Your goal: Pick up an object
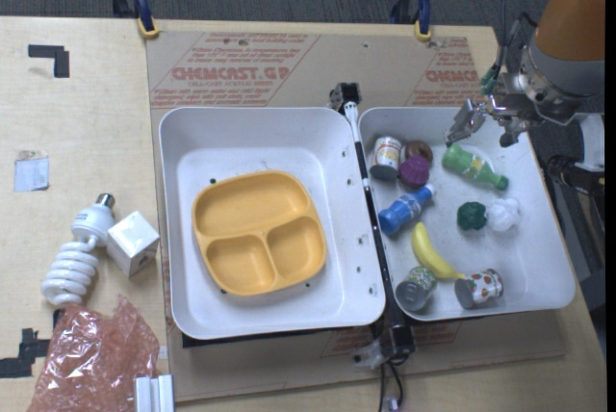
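On the bare counter [77, 141] at the far left lay a white spiral light bulb [75, 258] with a small white cube [133, 243] touching it, and below them a crumpled sheet of pinkish plastic wrap [91, 362]. The left bin [265, 126] held a yellow plate [260, 232] divided into three compartments, lying flat near the middle. The right bin [539, 280] carried the objects on offer. Near its upper left corner stood a small can with a pale label [388, 153], beside a dark brown round piece [420, 150] and a purple ball [414, 172] just below it. A blue bottle [404, 211] with a white cap lay tilted below those, and a yellow banana [432, 252] curved down from it toward a tin can [417, 289] lying at the lower edge. Just right of that can lay another small can with a red-and-white label [480, 286]. Higher up, a green bottle [473, 167] with a pale label lay on its side, its neck pointing right and downward — and below it sat a dark green lump [472, 216] touching a white crumpled one [503, 215]. The pincer [488, 123] hung over the bin's upper right part, just above the green bottle, its fingers spread apart with nothing between them — the grey arm [568, 35] with its orange band reaching in from the right.
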`<action>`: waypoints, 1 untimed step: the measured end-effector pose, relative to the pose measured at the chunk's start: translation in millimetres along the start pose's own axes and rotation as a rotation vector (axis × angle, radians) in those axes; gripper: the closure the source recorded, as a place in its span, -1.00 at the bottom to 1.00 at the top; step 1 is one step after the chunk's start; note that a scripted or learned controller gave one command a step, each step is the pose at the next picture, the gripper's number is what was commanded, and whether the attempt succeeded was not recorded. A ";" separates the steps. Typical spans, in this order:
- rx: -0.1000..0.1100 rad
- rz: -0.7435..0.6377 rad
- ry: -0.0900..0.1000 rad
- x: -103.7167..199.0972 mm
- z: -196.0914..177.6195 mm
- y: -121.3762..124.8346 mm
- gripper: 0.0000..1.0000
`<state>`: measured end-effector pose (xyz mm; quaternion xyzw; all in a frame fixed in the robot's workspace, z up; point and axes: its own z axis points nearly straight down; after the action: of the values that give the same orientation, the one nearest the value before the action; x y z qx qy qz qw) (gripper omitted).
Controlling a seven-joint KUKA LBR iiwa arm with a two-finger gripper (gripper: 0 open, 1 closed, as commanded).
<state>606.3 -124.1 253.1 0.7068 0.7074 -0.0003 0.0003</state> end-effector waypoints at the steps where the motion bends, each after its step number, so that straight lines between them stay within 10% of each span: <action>1: 0.000 0.002 0.001 15.4 160.5 -29.9 -1.00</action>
<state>576.4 -108.8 92.5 0.7076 0.7066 -0.0002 0.0000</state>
